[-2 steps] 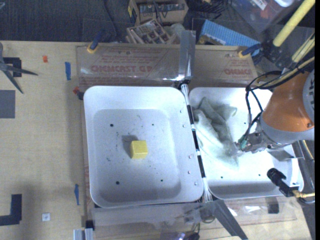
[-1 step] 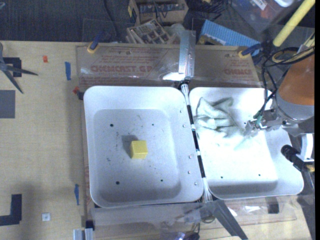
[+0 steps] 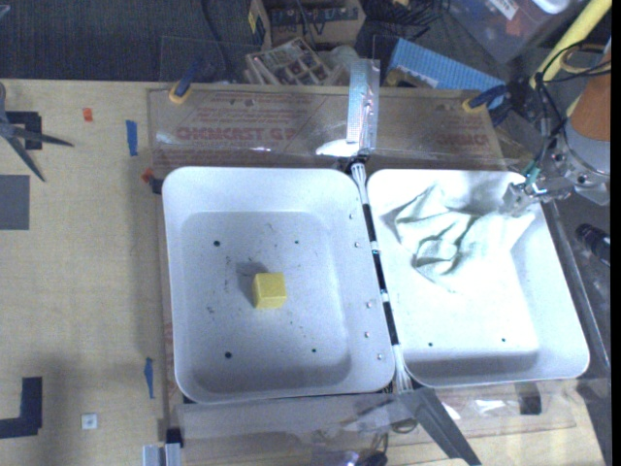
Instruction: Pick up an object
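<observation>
A: Looking down on the bench, I see two white bins side by side. The left bin (image 3: 194,212) has a small yellow block (image 3: 270,290) lying near the middle of its floor, a little toward the near side. It sits flat and alone, apart from every wall.

B: And the right bin (image 3: 543,348)?

A: A pale, crumpled cloth (image 3: 441,229) lies in its far half, spread from the far left part toward the far right corner, with dark folds showing in it. The near half of that floor is bare white.

B: Where is the arm?

A: It comes in from the right. The orange band (image 3: 590,110) shows at the right edge, with the grey wrist below it. The gripper (image 3: 521,194) is over the far right corner of the right bin, at the right end of the cloth.

B: Are its jaws apart or closed? Does it have the cloth?

A: I cannot tell. The tip is small and blurred against the pale fabric, so how the jaws stand is unclear, and I cannot see whether anything sits between them.

B: How far is it from the block?

A: Well apart; the block is in the other bin, across the divider (image 3: 374,260) between the two.
</observation>
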Tool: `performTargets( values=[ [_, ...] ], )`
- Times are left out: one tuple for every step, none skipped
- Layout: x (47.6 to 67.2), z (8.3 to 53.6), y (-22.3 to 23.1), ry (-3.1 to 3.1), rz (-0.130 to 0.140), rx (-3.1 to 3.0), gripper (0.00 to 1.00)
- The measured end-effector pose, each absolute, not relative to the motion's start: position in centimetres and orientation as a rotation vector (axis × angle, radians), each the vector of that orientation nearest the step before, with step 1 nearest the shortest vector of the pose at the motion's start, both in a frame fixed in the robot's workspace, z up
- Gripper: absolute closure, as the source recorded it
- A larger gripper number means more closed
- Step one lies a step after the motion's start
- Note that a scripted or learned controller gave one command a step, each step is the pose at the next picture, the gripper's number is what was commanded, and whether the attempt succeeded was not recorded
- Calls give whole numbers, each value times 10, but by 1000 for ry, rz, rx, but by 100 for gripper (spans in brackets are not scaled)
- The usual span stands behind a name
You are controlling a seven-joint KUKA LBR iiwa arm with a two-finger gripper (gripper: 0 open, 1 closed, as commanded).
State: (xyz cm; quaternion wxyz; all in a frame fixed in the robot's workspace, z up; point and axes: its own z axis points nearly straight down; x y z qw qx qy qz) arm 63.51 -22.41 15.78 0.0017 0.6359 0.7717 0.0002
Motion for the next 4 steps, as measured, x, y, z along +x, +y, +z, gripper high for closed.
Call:
performTargets(
  values=[
    [669, 152, -221, 2598, 0, 1758, 100],
    [668, 155, -222, 2534, 2, 1848, 100],
    [667, 153, -224, 2452, 1, 1958, 100],
    [669, 163, -224, 2447, 3, 1956, 100]
  ],
)
